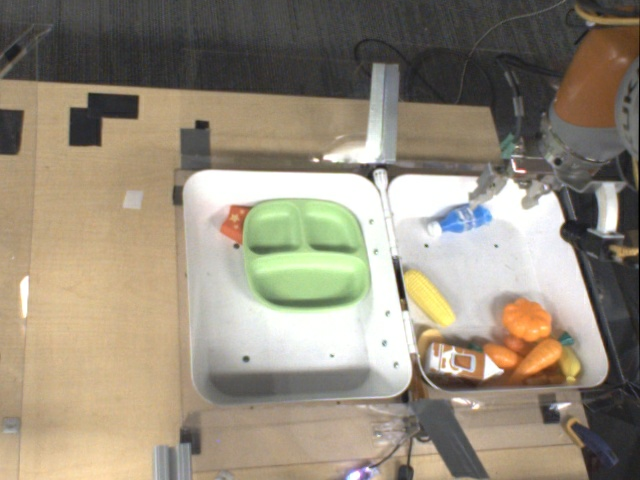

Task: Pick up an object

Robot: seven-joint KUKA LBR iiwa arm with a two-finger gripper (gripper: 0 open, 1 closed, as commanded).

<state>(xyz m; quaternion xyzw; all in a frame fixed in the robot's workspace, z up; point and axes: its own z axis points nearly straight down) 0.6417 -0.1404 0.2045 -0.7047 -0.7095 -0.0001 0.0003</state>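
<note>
No legible text, brand or number found; the orange-and-white printed label on the brown bottle (462,361) in the right white bin (560,258) is too blurred to read

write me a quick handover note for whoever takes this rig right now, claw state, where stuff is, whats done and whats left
Claw: open, holding nothing, hovering over the far edge of the right bin, just right of the blue bottle.

Right bin: blue bottle lying on its side near the far wall; corn cob beside the left wall; small orange pumpkin, carrot and a brown carton crowded at the near edge.

Left bin: green divided plate with a red item tucked at its left corner.

Done: nothing picked.
Left: descend, close on one object (the bottle is nearest), lift.
</note>
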